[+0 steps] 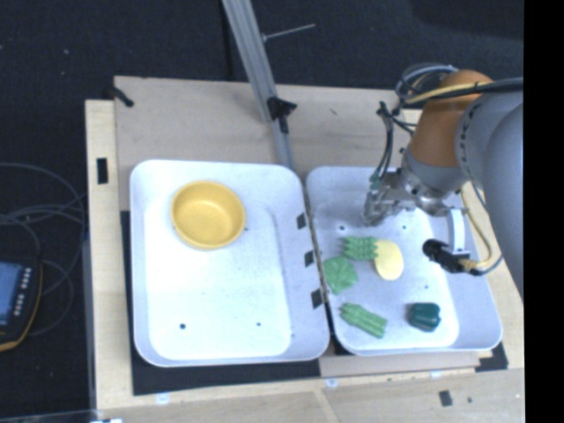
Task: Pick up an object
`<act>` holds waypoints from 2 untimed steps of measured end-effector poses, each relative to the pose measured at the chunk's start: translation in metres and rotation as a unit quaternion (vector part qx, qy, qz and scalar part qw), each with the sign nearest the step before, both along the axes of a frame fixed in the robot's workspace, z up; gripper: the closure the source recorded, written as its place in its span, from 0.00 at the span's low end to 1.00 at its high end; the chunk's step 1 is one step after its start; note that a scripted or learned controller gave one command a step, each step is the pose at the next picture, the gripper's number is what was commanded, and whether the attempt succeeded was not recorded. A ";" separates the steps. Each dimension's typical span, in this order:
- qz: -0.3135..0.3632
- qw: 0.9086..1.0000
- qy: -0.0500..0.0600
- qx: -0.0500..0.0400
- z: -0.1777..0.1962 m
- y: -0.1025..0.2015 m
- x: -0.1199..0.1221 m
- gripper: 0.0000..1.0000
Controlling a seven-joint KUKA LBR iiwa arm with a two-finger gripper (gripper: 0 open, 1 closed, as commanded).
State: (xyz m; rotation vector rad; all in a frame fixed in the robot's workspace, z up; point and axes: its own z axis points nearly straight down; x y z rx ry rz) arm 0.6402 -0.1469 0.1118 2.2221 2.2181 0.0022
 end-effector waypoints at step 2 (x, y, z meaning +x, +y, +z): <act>0.001 1.000 -0.002 0.000 0.106 -0.004 0.001 1.00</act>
